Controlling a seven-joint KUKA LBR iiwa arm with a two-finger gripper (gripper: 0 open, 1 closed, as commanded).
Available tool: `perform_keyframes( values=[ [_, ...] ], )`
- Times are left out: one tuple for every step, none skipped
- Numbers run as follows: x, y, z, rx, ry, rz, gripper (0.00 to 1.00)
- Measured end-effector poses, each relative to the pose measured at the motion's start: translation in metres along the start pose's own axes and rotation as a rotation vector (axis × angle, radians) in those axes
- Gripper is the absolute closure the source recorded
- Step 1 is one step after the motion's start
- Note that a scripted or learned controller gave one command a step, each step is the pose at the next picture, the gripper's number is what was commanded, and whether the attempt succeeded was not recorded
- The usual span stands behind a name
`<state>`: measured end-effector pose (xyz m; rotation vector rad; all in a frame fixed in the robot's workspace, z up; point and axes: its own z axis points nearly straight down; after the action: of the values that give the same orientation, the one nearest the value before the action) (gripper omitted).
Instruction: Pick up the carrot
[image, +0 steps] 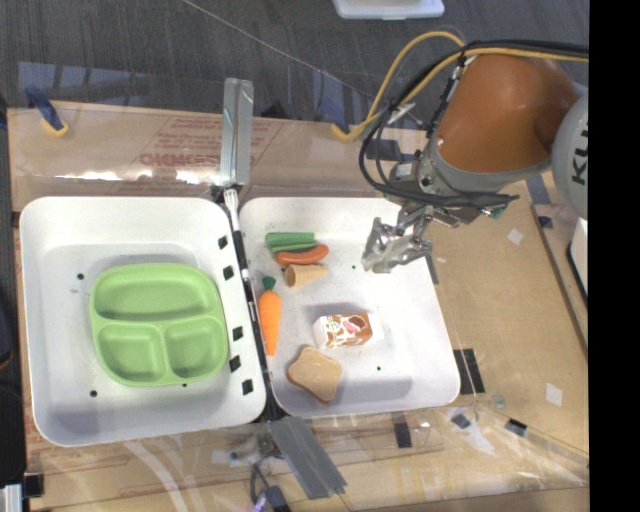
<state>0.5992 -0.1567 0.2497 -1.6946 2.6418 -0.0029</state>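
Bench (520, 300): covered with a clear sheet over brown board; faint red print is seen at the far left, too washed out to be read.
Arm (495, 100): entered from the right, its orange band held above the far right corner of the right bin; part of a dark letter is seen on its grey casing at the right edge.
Left bin (50, 400): set touching the right bin along a shared middle edge; a green divided tray (157, 322) is laid in it, with bare white floor left all around.
Right bin (425, 370): open floor is left along its right side and near right corner.
Gripper (390, 250): hung over the far right part of the right bin; its metal fingers are seen spread, nothing between them.
Carrot (270, 318): laid lengthwise against the left edge of the right bin, leaf end far, well apart from the gripper.
Bread slice (315, 373): near the near edge.
Packet (343, 330): printed red and white, lettering unreadable.
Green vegetable (290, 240), sausage (302, 255): side by side, far left.
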Motion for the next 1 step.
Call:
perform_keyframes(
  values=[
    [0.0074, -0.0513, 0.0469, -0.004, -0.003, -0.428, 1.0]
  ],
)
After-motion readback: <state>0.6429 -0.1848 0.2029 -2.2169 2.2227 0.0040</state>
